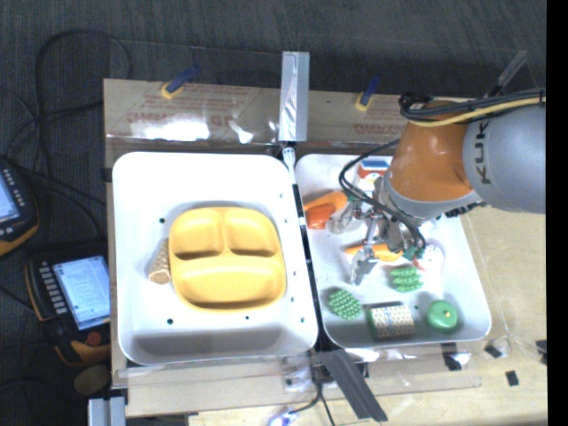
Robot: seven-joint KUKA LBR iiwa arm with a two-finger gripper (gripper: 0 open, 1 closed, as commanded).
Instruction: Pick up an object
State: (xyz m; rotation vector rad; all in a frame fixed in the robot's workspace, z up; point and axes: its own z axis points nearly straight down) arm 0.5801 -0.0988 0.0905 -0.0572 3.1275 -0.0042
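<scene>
Several toys crowd end effector (pixel 371 254), grip state unclear, possibly touching orange piece (pixel 377 252).

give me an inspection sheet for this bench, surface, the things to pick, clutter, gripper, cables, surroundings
Surface: two white bins side by side, left bin and right bin, on a bench.
Job's things: in the right bin, an orange piece, a green studded ball, a second green studded piece, a green round toy and a small mesh block.
Clutter: a yellow divided tray fills most of the left bin, with a tan cone-shaped piece at its left edge.
Gripper: gripper low over the middle of the right bin; grasp not readable.
Cables: yellow and black cables along the arm; a black cable on the floor.
Surroundings: dark carpet, a handheld screen unit left of the bench.
</scene>
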